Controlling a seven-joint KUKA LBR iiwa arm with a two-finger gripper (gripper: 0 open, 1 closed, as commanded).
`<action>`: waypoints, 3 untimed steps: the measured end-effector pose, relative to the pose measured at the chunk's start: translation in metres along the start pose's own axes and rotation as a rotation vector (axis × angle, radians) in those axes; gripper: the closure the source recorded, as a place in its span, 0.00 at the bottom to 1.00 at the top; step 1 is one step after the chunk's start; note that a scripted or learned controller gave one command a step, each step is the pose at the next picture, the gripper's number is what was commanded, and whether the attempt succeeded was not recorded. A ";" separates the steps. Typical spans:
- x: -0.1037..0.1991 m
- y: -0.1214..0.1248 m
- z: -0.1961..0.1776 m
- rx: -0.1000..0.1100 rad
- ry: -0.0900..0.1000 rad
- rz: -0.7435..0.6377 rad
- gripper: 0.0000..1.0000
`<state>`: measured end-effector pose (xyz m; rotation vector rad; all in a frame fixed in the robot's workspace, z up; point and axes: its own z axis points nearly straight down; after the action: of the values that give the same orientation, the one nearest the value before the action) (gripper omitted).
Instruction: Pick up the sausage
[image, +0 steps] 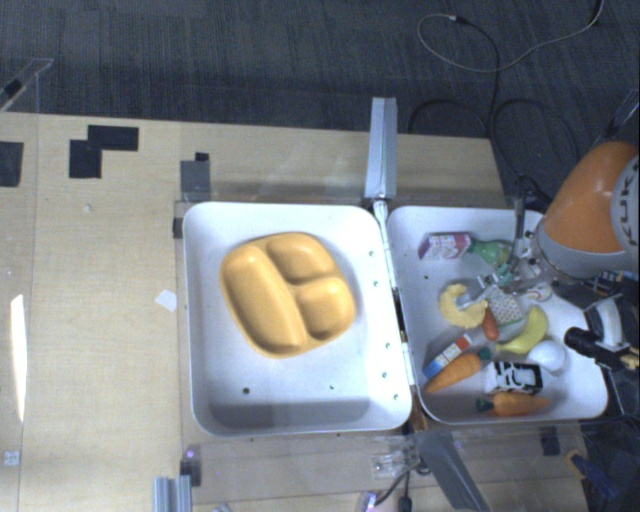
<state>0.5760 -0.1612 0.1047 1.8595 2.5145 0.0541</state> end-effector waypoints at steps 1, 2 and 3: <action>0.000 -0.011 0.000 -0.012 -0.014 -0.139 0.00; 0.006 -0.020 -0.001 -0.015 -0.020 -0.054 0.00; 0.018 -0.044 0.000 -0.011 -0.032 -0.036 0.00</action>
<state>0.5284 -0.1569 0.1028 1.7955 2.5210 0.0370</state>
